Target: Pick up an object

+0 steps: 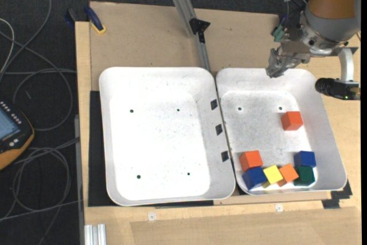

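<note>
light: even, bright overhead | shadows: soft, faint | focus: slightly soft, grainy | glare: none

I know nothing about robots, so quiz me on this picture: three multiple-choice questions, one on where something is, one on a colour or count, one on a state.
1. Where are the blocks?
A. left bin
B. right bin
C. on the bench

2. How many orange blocks are there?
A. one
B. two
C. three

3. Where is the gripper?
A. above the right bin's far edge
B. down among the blocks
C. over the left bin

Answers:
1 B: every block lies in the right bin.
2 C: a lone orange block, another orange block and a third orange block in the cluster at the near edge.
3 A: the gripper hangs at the far rim, apart from the blocks.
</note>
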Motion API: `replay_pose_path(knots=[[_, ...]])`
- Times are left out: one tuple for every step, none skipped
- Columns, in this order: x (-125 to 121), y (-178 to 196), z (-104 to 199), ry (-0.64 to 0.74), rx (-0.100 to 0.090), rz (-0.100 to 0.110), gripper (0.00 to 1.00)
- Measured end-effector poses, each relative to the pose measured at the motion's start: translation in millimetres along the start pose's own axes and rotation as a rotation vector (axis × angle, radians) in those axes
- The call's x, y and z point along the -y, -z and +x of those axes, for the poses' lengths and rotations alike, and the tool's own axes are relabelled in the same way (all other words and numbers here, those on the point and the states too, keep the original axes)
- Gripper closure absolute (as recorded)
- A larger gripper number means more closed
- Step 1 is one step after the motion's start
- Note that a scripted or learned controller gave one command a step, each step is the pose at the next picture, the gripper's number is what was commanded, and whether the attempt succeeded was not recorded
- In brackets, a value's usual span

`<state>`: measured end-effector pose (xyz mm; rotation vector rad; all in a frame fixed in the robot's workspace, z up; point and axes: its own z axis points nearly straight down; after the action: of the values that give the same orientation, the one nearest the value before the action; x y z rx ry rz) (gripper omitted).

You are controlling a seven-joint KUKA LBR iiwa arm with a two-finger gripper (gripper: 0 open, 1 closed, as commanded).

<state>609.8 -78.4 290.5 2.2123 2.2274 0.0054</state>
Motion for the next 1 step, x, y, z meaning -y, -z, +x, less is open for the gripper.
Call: replay_pose_path(knots=[[-4.7, -12.7, 49.1, -0.001, -0.002, 0.007, 1.00]])
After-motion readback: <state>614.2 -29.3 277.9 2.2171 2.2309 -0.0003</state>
